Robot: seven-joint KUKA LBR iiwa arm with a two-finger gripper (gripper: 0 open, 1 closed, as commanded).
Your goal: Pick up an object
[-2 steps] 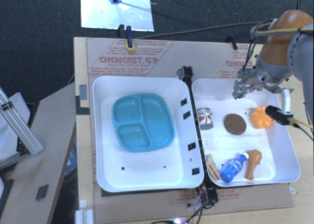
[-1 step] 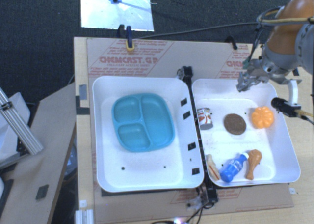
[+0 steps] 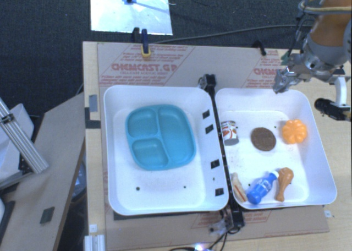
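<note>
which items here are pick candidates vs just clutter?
Pick candidates, right bin:
orange pumpkin
brown disc
small can
blue bottle
toy drumstick

Lying about:
blue divided plate in the left bin
blue clamp on the bench's far edge

right bin (image 3: 308, 107): far half bare | near half: toys crowded

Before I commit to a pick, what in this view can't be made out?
- Gripper: small and blurred over the right bin's far rim; open or shut unclear.
- Can: label too small to read.
- Flat item by the divider: partly behind the blue bottle; identity unclear.
- Arm: cut off by the right edge.
</note>
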